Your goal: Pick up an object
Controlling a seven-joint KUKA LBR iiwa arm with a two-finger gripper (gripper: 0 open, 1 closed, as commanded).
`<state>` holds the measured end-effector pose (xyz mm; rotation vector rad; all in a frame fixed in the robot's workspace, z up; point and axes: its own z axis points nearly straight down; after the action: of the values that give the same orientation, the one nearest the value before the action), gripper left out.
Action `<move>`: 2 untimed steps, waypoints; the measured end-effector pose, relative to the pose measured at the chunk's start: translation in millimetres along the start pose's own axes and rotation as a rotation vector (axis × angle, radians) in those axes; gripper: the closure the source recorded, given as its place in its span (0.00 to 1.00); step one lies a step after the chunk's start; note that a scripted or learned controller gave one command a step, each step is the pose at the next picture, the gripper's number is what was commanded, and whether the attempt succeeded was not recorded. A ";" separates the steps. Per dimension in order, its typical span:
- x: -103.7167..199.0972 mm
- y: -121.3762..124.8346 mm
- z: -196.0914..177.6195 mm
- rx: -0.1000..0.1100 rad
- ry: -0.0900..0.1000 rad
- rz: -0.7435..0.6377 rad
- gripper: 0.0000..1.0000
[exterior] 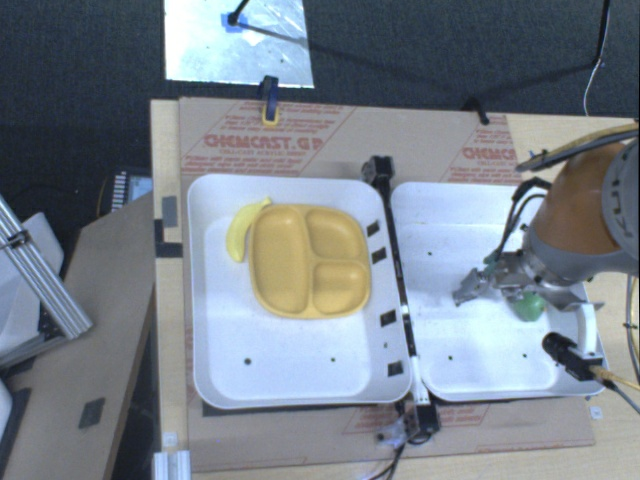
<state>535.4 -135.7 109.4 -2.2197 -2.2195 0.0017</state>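
Observation:
A small green round object lies in the right bin, near its right side. My gripper hangs low over that bin, just left of the green object, and the wrist partly covers it. Nothing can be seen between the gripper's tips. In the left bin a yellow divided plate lies flat, with a yellow banana touching its left rim.
The two bins meet at a black hinge strip down the middle. They rest on a cardboard sheet with red lettering. A metal frame stands off the bench at the left.

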 end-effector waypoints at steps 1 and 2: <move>-0.5 1.1 -12.9 -0.005 -0.002 0.001 1.00; 10.0 2.8 -66.8 -0.010 -0.002 -0.005 1.00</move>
<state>538.4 -125.8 176.2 -2.2199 -2.2312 -0.0064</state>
